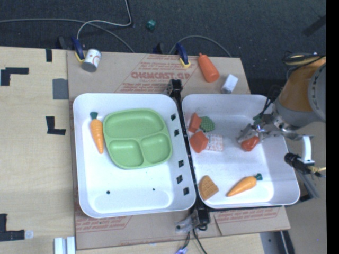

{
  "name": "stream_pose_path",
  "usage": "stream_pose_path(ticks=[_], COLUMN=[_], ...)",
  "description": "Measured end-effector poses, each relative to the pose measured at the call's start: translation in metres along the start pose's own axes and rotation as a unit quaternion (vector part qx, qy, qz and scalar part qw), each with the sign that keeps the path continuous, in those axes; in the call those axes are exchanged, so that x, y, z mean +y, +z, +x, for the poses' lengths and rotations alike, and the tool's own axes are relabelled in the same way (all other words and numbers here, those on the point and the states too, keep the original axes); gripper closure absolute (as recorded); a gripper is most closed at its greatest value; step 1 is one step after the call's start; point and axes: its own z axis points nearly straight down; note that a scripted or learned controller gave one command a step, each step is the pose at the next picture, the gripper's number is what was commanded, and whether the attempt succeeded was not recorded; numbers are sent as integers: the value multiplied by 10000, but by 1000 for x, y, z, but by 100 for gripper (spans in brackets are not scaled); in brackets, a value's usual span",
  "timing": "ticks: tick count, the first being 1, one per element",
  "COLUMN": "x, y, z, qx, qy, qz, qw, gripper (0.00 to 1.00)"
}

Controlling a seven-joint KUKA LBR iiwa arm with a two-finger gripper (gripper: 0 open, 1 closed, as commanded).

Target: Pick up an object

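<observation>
Claw (249, 137) on red piece (250, 143)

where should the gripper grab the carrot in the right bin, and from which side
Judging from its pose, grip the carrot across its thick middle, coming straight down from above. It lies flat on the right bin floor, slanting with its green top up-right and its tip down-left, so the fingers should close across that slant. There is open floor along both its long sides, and the cracker lies apart off its tip.

divided plate (139, 137) in left bin (85, 157); carrot (244, 184) in right bin (280, 192)
</observation>
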Motion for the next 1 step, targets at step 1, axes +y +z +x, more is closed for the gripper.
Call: stream_pose_path(ticks=[1], x=[47], y=[12], z=[95], qx=[37], qy=[-15], qz=[15], qw=[10000], gripper=[100])
